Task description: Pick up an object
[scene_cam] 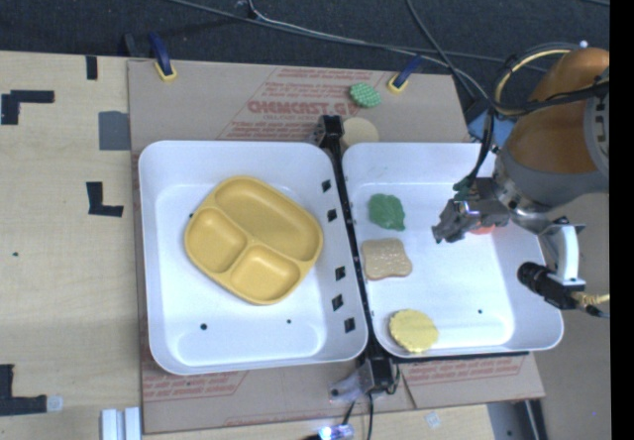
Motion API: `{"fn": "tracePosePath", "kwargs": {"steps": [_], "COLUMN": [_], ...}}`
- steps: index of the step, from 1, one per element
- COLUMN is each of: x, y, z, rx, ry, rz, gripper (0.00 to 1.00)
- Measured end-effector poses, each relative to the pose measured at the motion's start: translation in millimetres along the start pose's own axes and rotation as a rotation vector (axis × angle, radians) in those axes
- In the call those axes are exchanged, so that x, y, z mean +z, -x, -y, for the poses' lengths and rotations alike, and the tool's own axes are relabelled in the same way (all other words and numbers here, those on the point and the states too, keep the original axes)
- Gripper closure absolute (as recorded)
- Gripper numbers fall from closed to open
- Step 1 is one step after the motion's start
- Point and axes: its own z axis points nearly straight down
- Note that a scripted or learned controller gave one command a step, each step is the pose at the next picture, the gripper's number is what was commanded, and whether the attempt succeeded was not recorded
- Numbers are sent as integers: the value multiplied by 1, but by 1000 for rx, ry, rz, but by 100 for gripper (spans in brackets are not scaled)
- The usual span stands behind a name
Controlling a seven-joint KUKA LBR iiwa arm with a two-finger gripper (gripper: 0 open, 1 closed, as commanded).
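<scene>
**Tool low over right bin, nothing visibly gripped**

I see a yellow divided plate (pixel 254 239) in the left bin (pixel 163 230). The right bin (pixel 466 319) holds a green piece (pixel 387 211), a tan toast slice (pixel 385 259) and a yellow round (pixel 412 330) along its left side. My tool (pixel 454 222) hangs right of them; I cannot tell its finger state.
</scene>
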Motion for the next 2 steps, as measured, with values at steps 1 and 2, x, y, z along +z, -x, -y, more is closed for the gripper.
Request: {"fn": "tracePosePath", "kwargs": {"steps": [1,2], "x": [-60,-60], "y": [-4,-51], "z": [-6,-15], "rx": [-1,-5], "ry": [0,-4], "rz": [0,-2], "gripper": [100,100]}}
